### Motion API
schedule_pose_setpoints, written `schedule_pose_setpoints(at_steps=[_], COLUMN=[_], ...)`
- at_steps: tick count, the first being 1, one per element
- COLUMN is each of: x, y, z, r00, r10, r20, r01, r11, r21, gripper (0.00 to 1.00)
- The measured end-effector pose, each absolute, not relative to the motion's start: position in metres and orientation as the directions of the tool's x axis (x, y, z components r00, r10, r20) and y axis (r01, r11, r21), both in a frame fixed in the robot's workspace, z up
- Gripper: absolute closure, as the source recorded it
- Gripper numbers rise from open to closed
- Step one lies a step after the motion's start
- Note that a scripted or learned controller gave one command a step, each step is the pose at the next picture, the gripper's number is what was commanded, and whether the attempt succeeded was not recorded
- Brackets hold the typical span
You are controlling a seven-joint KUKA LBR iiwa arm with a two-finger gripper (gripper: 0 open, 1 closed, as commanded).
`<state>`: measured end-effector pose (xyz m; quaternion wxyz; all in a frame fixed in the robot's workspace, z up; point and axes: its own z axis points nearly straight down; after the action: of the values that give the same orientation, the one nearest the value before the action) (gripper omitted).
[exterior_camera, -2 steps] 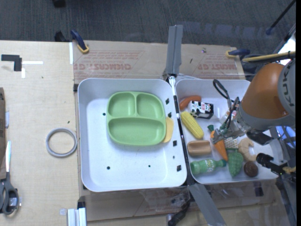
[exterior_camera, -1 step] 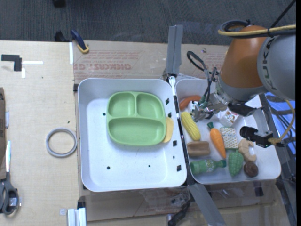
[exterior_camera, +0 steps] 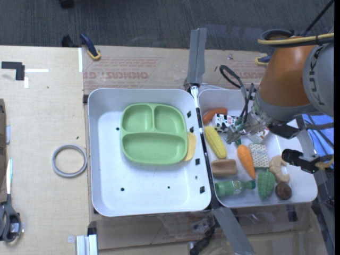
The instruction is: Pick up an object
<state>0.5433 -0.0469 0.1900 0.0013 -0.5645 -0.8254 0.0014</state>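
The arm's claw (exterior_camera: pixel 240 133) hangs low over the right bin (exterior_camera: pixel 305 195), just above the carrot (exterior_camera: pixel 245 161); whether it is spread or pinching cannot be told. Left of the carrot lies the corn (exterior_camera: pixel 215 142), the bun (exterior_camera: pixel 223 167) below it. The left bin (exterior_camera: pixel 101 158) holds a green plate (exterior_camera: pixel 154 134).

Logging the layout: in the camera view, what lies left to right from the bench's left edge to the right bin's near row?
Scissors → tape ring → green divided plate → corn cob → carrot → brown ball.
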Motion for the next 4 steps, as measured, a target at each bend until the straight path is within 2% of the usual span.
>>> schedule_pose_setpoints(at_steps=[1,2,3,4], x=[0.543,0.514,0.491,0.515], y=[-0.047,-0.083,-0.114,-0.099], z=[0.19,0.19,0.144,0.092], r00=[-0.363,-0.443,-0.277,-0.23], r10=[0.932,0.897,0.961,0.973], r20=[0.001,0.001,0.002,-0.001], r01=[0.932,0.897,0.961,0.973], r11=[0.363,0.443,0.277,0.23], r21=[-0.004,-0.003,-0.003,0.0], gripper=[0.0,0.0,0.0,0.0])
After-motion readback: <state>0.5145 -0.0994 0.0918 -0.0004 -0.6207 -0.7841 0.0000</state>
